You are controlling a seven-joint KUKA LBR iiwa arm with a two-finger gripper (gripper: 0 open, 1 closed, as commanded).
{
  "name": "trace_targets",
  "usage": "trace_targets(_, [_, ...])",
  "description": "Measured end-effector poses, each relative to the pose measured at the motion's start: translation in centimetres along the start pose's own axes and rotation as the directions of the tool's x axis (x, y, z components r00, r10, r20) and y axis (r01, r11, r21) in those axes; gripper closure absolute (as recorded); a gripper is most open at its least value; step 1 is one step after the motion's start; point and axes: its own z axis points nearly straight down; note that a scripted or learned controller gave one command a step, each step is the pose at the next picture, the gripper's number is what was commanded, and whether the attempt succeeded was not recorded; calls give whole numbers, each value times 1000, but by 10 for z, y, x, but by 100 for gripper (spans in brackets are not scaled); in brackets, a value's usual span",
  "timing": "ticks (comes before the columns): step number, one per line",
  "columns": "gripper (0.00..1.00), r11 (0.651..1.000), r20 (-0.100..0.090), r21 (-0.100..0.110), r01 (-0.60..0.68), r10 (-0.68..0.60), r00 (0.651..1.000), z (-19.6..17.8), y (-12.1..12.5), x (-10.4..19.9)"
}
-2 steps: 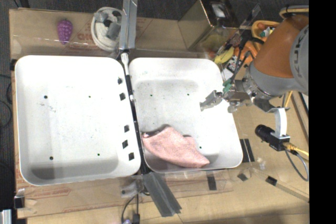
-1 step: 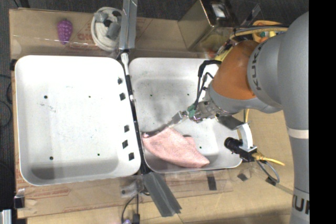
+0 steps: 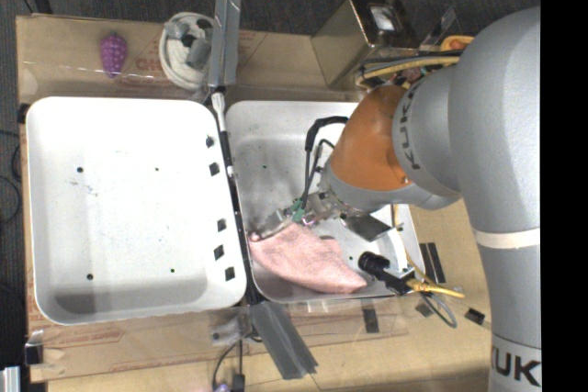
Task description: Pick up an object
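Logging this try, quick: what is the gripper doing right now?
Gripper: low in the right bin, just above the pink cloth; open or shut cannot be told.

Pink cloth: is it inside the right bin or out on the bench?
Inside. The pink cloth lies crumpled on the right bin's floor, against its near wall.

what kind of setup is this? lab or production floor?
Most likely a robotics lab grasping rig, not production. A KUKA arm reaches over two white bins on a cardboard-covered bench, with a pink cloth in the right bin, loose cables and taped markers around.
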Motion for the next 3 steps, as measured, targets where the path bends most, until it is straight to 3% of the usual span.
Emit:
trace_targets(1, [0,999,1,-3,-54,54,999,-29,-23,-35])
trace_targets(2, [0,999,-1,2,-49,49,999,0,-1,7])
trace_targets(3, [0,1000,1,-2,-13,13,1000,-55,-39,-9])
